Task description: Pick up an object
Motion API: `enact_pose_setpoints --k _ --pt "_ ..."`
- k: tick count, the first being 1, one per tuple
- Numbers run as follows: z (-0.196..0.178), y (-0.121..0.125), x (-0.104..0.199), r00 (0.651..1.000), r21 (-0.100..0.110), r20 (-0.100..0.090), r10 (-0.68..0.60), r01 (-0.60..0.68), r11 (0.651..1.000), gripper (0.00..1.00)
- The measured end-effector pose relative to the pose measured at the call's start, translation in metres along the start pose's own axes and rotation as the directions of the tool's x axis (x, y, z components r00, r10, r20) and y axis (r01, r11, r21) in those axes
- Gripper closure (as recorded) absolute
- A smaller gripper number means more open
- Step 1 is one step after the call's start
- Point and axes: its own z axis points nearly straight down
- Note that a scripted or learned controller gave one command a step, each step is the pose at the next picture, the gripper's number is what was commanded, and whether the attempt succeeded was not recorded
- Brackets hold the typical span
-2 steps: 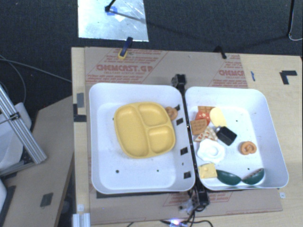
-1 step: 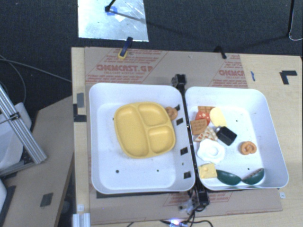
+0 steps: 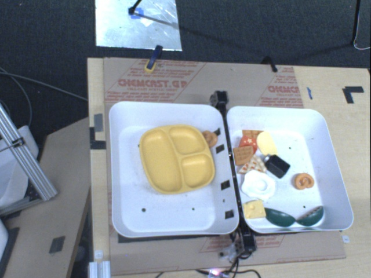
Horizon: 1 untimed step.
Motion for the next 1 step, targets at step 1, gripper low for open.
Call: enact_pose_setpoints --k 1 --pt "0.0 0.0 0.0 1.0 0.0 0.0 0.0 0.0 1.0 1.0"
